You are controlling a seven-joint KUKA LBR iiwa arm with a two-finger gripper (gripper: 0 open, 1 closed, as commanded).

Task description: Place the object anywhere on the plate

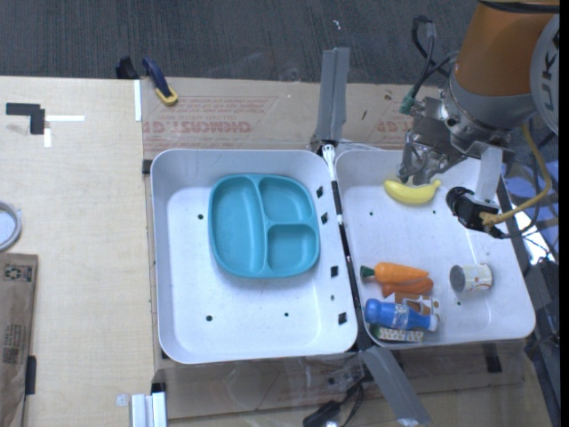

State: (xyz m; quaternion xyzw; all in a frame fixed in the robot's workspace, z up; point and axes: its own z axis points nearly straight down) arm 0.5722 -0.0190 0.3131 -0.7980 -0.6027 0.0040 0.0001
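A teal plate [264,225] with three compartments lies in the left bin [178,265]. In the far part of the right bin [507,314] a yellow banana [412,192] sits directly under my gripper [421,174]. The gripper's tip meets the banana's top edge. I cannot make out whether the banana is gripped, or whether it rests on the bin floor or hangs just above it.
Near the front of the right bin lie an orange carrot [404,277], a blue bottle [397,314] and a small white cup [470,277] on its side. A black cable end [462,203] hangs beside the gripper. A grey divider post [332,96] rises between the bins.
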